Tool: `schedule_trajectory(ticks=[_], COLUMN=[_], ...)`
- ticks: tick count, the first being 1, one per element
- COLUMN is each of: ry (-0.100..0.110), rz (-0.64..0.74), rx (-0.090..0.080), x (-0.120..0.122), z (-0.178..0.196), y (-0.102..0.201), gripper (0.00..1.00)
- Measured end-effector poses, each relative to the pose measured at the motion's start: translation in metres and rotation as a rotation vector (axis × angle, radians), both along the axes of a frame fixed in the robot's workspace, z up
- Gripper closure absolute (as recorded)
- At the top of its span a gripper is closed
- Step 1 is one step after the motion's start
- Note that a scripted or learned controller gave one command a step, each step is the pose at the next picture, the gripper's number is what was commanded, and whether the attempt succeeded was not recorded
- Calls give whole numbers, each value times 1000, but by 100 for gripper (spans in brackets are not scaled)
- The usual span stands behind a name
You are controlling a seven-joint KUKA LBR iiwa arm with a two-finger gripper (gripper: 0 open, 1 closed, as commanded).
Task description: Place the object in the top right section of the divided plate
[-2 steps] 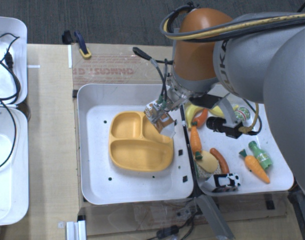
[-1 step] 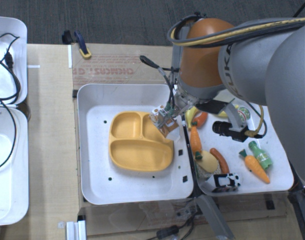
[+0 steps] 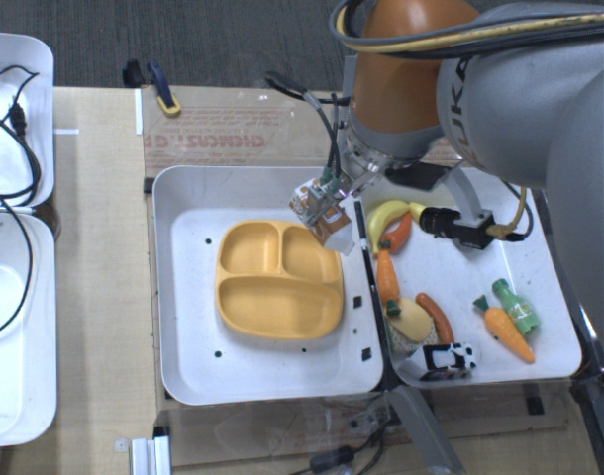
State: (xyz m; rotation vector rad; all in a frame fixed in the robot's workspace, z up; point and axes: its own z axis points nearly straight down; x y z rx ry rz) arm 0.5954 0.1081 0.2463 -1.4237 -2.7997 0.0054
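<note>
The yellow divided plate [image 3: 279, 292] is lying in the left bin [image 3: 183, 295]. The right bin [image 3: 550, 265] is holding a banana [image 3: 381, 216], carrots [image 3: 507, 334] and a sausage [image 3: 436, 317]. The gripper [image 3: 325, 206] is reaching down from the right, pinching a small packet [image 3: 319, 214] over the plate's far right corner.

The plate [image 3: 279, 280] looks like smooth matt yellow plastic. The bins [image 3: 183, 295] are white plastic with a soft sheen. The bench [image 3: 99, 265] shows pale wood grain, matt. The arm [image 3: 540, 77] wears smooth grey casing, and its orange band [image 3: 411, 38] gleams glossy. The bottle [image 3: 515, 307] looks like shiny green plastic, while the carrot [image 3: 507, 333] reads matt orange.
</note>
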Motion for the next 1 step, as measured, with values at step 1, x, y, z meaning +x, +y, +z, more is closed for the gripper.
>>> schedule_trajectory(ticks=[1], ry=[0], rz=[21], rx=[0], x=[33], z=[-14], y=[-20], gripper=[100])
